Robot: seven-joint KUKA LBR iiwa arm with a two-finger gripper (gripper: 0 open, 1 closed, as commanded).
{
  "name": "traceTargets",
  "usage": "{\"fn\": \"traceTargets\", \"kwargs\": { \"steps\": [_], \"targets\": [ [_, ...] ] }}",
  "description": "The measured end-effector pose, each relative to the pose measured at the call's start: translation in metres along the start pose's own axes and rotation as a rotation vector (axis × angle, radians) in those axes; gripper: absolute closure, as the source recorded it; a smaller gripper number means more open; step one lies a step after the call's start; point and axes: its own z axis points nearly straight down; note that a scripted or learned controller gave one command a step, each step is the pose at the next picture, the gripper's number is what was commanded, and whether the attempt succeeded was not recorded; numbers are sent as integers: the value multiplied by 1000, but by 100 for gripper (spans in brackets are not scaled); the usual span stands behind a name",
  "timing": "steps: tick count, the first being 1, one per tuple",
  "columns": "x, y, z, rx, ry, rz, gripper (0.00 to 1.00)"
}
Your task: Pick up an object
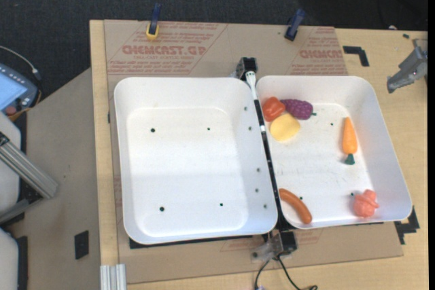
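We see pick candidates all in right bin [380, 119]: red piece [272, 107], purple piece [298, 107] and yellow piece [285, 128] bunched touching near divider; carrot [349, 138] alone mid-right; sausage [296, 205] at front wall; pink piece [366, 203] in front-right corner. Left bin [136, 98] bare. Gripper [410, 71] at right edge, well apart from objects, holding nothing.

Risks we expect: cluster grab nudges neighbours; wall-huggers block a finger; rounded toys slip.

Gripper cut off by frame, so we cannot tell its opening. Toy identities blurry.
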Motion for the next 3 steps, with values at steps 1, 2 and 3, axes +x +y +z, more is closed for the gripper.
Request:
{"fn": "traceTargets", "kwargs": {
  "steps": [1,2,3],
  "targets": [
    [41,162,-51,4,3,-14,0],
    [38,157,-60,12,2,-8,100],
    [38,157,-59,14,3,-8,0]
  ]
}}
